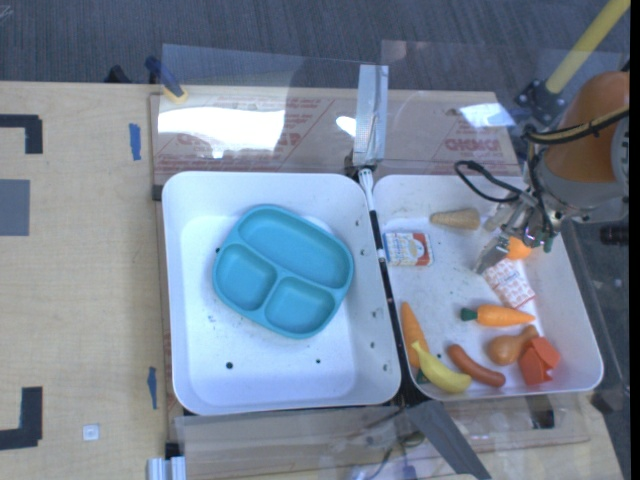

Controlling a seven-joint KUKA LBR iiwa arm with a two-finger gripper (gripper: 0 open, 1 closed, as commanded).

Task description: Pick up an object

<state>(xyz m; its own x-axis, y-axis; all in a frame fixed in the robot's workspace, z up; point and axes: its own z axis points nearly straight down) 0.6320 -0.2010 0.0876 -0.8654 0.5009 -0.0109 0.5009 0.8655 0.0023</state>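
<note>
Small orange object point(518, 249) is being pinched between the fingers of the gripper point(510, 244), just above the red-and-white packet point(511, 284) in the right bin point(590, 338).

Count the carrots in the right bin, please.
2. One carrot lies toward the bin's right side, below the red-and-white packet. The other carrot lies by the left wall, above the banana.

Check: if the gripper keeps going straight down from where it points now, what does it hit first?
Likely the white-and-red packet, just below the gripper in the right bin. Height is unclear from this slanted view.
</note>
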